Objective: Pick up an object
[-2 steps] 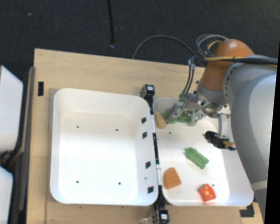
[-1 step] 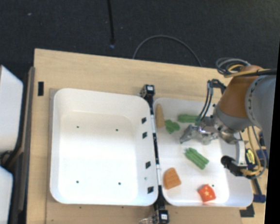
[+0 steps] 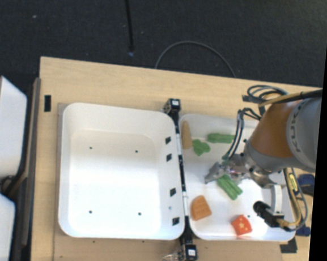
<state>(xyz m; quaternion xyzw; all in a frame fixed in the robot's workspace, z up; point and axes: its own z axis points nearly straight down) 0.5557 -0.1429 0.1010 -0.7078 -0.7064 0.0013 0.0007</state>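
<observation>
My gripper [image 3: 221, 172] hangs low over the middle of the right bin [image 3: 222, 235], under the orange band of the wrist. A green block [image 3: 229, 188] lies just below and to the right of it, touching or nearly touching it. Further off in the same bin lie an orange block [image 3: 201, 207], a red-orange cube [image 3: 242, 225], a long green piece [image 3: 220, 138], a small green piece [image 3: 201, 148] and a tan block [image 3: 186, 136] by the left wall. I see nothing held in the gripper.
The left bin [image 3: 69, 164] sits beside the right one, joined along a rail with black clips [image 3: 177, 174]. Cables [image 3: 281, 217] and a black fitting lie at the right bin's right edge. White boxes [image 3: 3, 136] stand far left of the bench.
</observation>
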